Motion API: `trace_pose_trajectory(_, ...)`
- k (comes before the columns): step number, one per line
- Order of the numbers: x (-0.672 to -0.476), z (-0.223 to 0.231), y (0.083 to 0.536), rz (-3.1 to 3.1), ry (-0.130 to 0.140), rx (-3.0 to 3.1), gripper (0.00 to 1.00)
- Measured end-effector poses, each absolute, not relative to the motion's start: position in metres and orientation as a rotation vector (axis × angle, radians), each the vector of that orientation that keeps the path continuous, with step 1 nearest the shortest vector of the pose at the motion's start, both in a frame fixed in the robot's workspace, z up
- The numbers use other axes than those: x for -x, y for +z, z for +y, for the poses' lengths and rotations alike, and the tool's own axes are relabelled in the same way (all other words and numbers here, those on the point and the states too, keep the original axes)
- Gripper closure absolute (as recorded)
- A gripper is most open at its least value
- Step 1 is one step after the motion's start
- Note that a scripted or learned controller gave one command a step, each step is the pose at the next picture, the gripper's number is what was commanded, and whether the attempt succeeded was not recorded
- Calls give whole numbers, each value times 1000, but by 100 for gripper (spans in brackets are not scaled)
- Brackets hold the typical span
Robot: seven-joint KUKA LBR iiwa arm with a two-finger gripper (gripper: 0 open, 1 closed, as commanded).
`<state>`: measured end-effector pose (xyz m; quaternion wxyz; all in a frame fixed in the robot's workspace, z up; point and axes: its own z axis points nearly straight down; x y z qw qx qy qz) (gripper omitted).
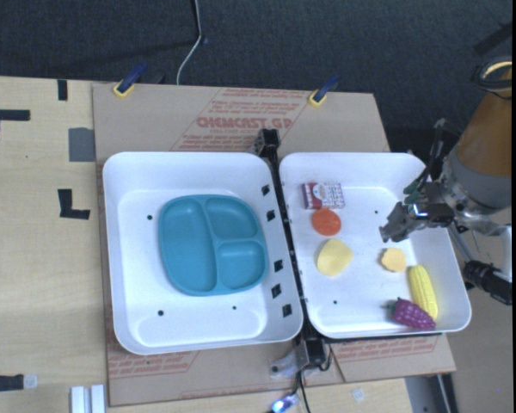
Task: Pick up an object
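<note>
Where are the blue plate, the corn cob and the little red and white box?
blue plate (212, 243): camera view, left bin, point on its large compartment.
corn cob (423, 290): camera view, right bin, point on the cob's middle.
red and white box (323, 195): camera view, right bin, point on its top face.

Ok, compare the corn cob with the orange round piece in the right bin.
The corn cob is long and yellow; the orange round piece is a small flat-looking disc. The corn cob lies near the right bin front right corner, touching a purple item; the orange round piece sits just below a small red and white packet. Both lie loose in that bin, away from the gripper.
</note>
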<state>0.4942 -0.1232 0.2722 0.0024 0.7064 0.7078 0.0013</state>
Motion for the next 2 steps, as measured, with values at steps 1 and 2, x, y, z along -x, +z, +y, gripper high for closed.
trace_pose_trajectory(1,-491,-78,267,2228,0,-2217,100)
trace_pose_trajectory(2,-497,-27,268,2230,1,-2215,100)
